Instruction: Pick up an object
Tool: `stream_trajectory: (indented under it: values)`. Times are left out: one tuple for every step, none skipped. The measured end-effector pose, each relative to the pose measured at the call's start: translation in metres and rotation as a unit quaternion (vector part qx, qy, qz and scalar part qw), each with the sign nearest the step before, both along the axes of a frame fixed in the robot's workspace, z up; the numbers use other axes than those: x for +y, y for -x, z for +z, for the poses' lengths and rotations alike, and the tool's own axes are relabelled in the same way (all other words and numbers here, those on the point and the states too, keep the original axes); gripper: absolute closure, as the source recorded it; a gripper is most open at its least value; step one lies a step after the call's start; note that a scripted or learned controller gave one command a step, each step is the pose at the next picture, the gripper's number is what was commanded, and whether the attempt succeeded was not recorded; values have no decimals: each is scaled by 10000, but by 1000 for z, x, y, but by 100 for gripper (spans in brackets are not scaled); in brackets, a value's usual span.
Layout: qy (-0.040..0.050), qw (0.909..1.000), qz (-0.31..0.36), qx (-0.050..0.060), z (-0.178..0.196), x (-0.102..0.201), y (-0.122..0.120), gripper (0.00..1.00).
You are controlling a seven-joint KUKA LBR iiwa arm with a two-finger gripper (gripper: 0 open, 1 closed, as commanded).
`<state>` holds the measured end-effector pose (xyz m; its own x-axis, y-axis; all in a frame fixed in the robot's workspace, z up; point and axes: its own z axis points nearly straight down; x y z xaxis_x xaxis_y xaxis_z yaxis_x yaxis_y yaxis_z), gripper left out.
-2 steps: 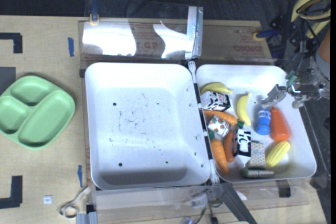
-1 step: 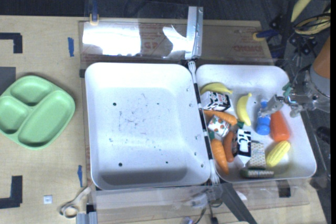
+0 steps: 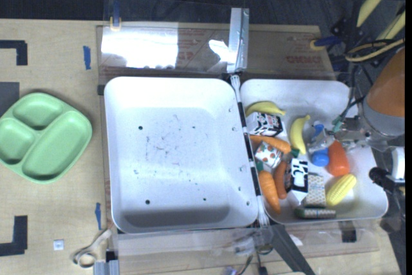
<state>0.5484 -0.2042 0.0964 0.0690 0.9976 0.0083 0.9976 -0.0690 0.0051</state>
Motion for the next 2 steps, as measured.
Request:
stream_trajectory:
  values:
    - [46,10000,-42,-11,-8,51,40,0]
    - [46,10000,-53,-29,3,50,39,100]
